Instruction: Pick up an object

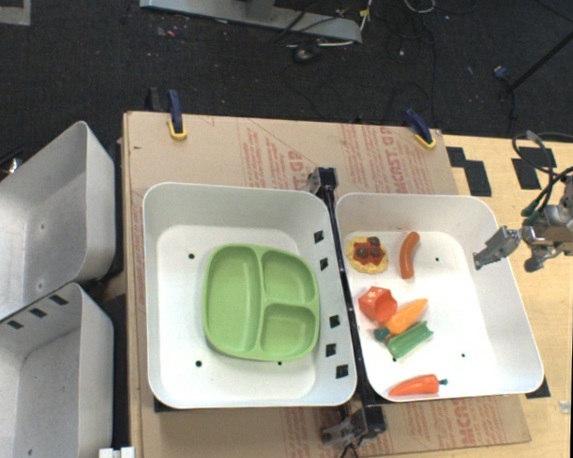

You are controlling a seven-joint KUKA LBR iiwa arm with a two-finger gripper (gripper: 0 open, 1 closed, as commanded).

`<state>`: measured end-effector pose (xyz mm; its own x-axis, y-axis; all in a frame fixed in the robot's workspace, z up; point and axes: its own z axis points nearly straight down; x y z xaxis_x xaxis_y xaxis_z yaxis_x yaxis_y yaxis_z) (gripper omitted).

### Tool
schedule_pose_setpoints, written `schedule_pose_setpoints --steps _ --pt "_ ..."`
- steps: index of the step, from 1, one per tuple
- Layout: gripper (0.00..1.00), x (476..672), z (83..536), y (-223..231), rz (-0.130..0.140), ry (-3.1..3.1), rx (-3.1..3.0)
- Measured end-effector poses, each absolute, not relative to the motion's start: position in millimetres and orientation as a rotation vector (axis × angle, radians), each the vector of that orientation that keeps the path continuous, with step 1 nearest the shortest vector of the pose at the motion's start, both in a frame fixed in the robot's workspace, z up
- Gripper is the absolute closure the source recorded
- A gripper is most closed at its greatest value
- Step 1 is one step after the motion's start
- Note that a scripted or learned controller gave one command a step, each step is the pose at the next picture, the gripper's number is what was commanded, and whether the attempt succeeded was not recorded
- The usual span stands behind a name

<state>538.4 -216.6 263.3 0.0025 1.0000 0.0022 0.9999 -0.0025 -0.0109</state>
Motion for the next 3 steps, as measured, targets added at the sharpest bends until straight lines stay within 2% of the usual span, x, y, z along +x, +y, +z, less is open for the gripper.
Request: schedule_pose_setpoints --steps 1,2,3 --pt "0.00 540.7 269 -216 0.001 -2.223 -2.221" --pt "0.00 545.3 209 -221 0.004 -2.218 -2.220" --pt "0.00 541.6 148 -213 0.003 -2.218 -2.219"
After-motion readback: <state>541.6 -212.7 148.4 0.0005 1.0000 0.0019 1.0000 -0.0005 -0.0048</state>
